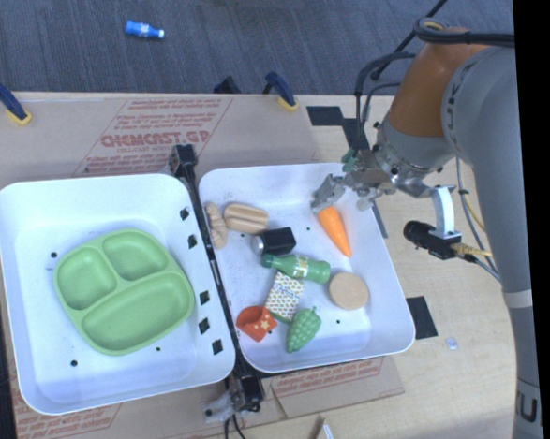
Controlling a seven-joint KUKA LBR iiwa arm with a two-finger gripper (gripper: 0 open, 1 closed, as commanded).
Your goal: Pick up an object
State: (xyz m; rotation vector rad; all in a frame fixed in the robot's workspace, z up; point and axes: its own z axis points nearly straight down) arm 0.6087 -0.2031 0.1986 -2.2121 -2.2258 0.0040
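An orange toy carrot [335,230] lies in the right white bin [384,295], just below the end effector [334,193], whose grip state cannot be told. Farther below rest a green bottle [297,268], tan disc [349,291] and toy hot dog [245,216]. Well to its left, a green divided plate [125,289] sits in the left bin [16,279].

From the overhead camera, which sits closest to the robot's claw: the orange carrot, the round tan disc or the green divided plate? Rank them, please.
Measured from the gripper:
1. Carrot, just below it in the right bin.
2. Tan disc, lower in the same bin.
3. Green divided plate, across in the left bin.
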